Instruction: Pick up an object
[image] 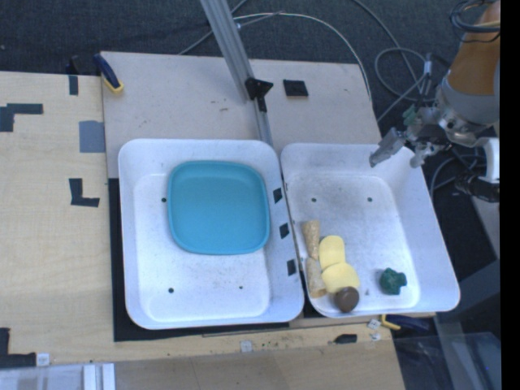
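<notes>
You'll see the right bin (422, 218) as your landmark. In its near-left corner a tan cone-like piece (312, 240) lies along the wall, touching two yellow lumps (334, 264) and a brown ball (347, 299) at the near wall. A small green object (393, 280), dark and knobbly, sits apart near the near-right corner. The gripper (400, 146) hovers over the bin's far-right rim, fingers spread and holding nothing. A blue plate (218, 207) fills the left bin (146, 218).
</notes>
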Available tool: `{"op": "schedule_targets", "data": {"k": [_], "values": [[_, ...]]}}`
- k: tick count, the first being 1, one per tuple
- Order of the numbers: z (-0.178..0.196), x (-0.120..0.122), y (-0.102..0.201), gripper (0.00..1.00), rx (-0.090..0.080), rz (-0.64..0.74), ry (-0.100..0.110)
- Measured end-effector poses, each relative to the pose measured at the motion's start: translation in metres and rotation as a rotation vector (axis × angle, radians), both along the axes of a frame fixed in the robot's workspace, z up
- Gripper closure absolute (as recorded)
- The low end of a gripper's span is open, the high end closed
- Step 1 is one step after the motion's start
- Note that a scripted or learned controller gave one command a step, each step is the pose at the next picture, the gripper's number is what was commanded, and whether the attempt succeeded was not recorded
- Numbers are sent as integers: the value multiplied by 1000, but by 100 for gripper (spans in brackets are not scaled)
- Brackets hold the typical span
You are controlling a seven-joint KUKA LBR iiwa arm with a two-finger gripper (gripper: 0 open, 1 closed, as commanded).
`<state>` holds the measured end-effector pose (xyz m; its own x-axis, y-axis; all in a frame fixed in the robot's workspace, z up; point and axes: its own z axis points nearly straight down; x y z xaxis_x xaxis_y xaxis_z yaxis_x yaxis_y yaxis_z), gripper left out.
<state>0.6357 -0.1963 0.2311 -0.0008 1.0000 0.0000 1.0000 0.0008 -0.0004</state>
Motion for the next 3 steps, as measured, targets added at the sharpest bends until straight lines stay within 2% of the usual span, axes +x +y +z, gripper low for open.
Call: {"op": "schedule_targets", "data": {"k": [2, 3], "values": [[-121, 4, -12, 0, 1, 0, 5], [-143, 4, -11, 0, 0, 0, 1]]}}
